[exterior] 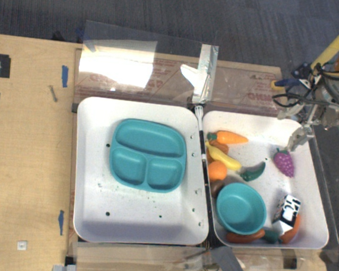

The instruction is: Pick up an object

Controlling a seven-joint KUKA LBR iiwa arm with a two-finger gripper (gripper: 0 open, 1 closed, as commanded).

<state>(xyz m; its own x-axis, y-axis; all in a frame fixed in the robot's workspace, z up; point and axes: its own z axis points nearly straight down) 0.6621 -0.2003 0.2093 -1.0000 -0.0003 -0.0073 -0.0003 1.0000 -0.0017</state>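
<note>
1. My pincer (297,140) hangs over the far right part of the right bin (321,203), just above the purple grapes (284,162); I judge them the intended pick, being the nearest item
2. I cannot tell how the pincer is set; nothing is seen gripped
3. The grapes lie apart from the other items, which favours a clean descent
4. The rest crowds the bin's left and near side: carrot (229,137), banana (223,157), an orange fruit (217,170), teal bowl (241,208) and a black-and-white block (287,209) (identity unclear)
5. The left bin (88,172) bears a teal divided plate (148,154), well apart from my work
6. Risk, in my judgement: the grapes lie near the far wall
</note>
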